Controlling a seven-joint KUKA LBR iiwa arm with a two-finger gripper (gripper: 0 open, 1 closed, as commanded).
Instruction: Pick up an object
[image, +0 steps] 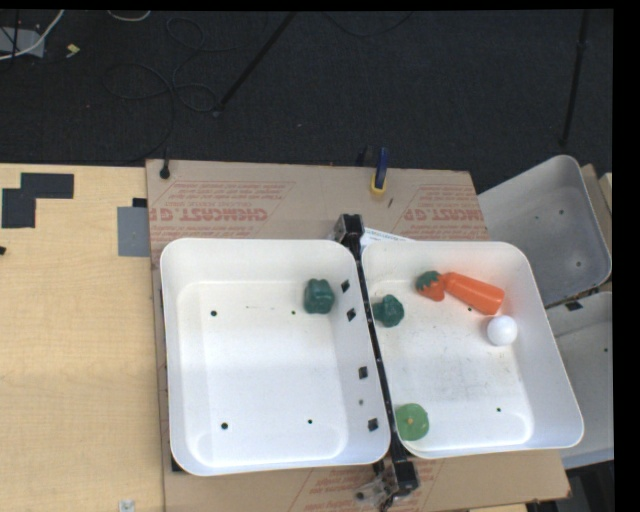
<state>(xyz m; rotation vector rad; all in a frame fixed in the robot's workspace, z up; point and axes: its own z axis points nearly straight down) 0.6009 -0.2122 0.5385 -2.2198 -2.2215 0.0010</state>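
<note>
White plastic is making up two shallow bins lying side by side on a sheet of cardboard (250, 200), which is sitting on the tabletop (70, 330). Taking the black divider (365, 340) where the bins are meeting as my landmark: the left bin (190, 400) is lying to its left, holding a dark green lump (319, 296) resting just left of the divider toward the far end. The right bin (540, 400) is lying to its right. A second dark green lump (388, 311) is sitting just right of the divider, and a lighter green round piece (411, 421) is lying close to the divider at the near end. Farther right, a carrot-like orange toy (463, 290) with a green top is lying tilted, and a white ball (501, 330) is resting just beside its orange tip. A blue and yellow clamp (379, 170) is standing beyond the divider's far end.
</note>
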